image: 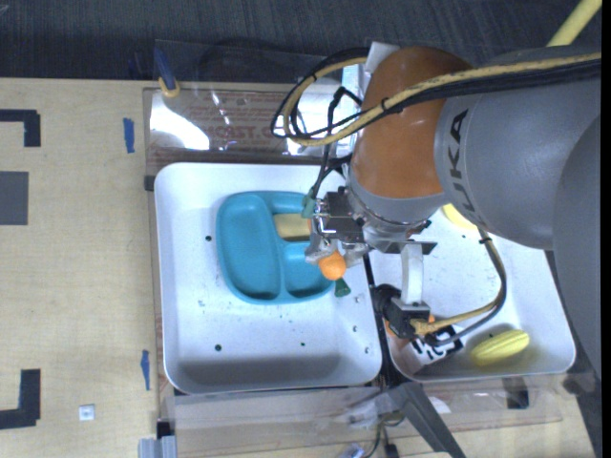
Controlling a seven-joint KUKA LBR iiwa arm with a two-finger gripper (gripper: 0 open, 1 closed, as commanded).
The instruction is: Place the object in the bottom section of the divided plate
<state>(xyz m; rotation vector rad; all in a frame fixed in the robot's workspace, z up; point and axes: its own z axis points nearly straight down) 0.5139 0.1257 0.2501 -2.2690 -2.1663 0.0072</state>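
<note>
The wooden counter (67, 284) runs along the left, marked with black squares and bits of blue tape. Next comes the left white bin (191, 351), shallow and square. In its middle sits a blue divided plate (250, 246), with one long section on its left side and smaller sections on its right. A pale yellow piece (290, 225) lies in the upper right section of the plate. Just beside the plate's right rim, over its lower right section, a small orange object (333, 267) with a bit of green at its lower edge shows beneath the arm's wrist. The jaws (329, 251) hang right there above it, touching or nearly touching the orange object, but the metal parts are crowded together and I cannot tell whether they are open or closed, nor whether the orange object is actually between them. Above them rises the arm (496, 151), grey with a broad orange band, with black and yellow cables looping around it. Further right is the second white bin (558, 351), where a yellow lemon-like object (498, 346) lies near the bottom right corner, close to a black connector on a yellow cable.
</note>
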